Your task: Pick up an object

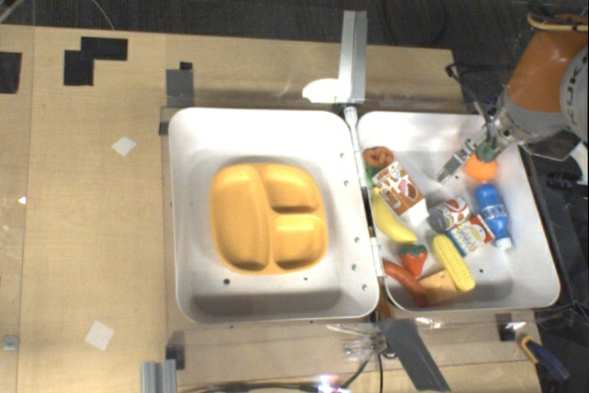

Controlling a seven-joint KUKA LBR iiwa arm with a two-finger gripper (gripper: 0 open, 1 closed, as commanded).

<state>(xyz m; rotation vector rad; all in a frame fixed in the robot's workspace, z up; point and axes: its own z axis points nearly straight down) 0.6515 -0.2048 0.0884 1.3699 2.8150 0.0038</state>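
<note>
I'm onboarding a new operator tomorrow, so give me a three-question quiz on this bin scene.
1. True or false: the yellow divided tray lies in the left bin.
2. Which item sits closest to the gripper? A) corn cob B) orange ball C) banana
3. Fill in: the blue bottle lies in the ____ bin.

Key: 1 true; 2 B; 3 right
</note>
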